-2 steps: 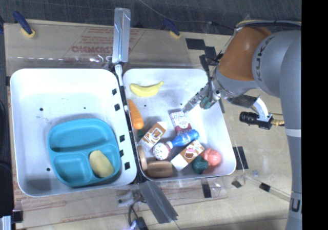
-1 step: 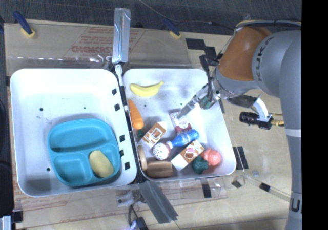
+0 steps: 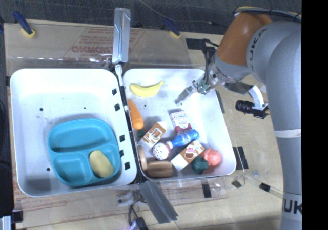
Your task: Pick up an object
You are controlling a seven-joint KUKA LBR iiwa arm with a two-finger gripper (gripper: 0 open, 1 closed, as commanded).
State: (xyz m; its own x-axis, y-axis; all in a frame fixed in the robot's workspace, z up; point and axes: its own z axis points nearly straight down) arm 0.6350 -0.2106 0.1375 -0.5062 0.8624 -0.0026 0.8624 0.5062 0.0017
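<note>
My gripper (image 3: 192,92) hangs over the upper right part of the right bin (image 3: 219,121), open, with nothing between its fingers. A yellow banana (image 3: 146,88) lies to its left near the bin's back wall. Just below the gripper stands a small red and white carton (image 3: 180,120). Further down are an orange carrot (image 3: 135,115), a brown carton (image 3: 154,133), a blue bottle (image 3: 185,137), another carton (image 3: 188,154), a red fruit (image 3: 212,158), a green item (image 3: 200,165) and a brown bread roll (image 3: 159,169).
The left bin (image 3: 31,101) holds a blue divided plate (image 3: 77,144) with a yellow potato-like item (image 3: 101,164) in its lower right compartment. A metal divider bar (image 3: 121,34) stands at the back between the bins. The grey arm (image 3: 279,70) fills the right side.
</note>
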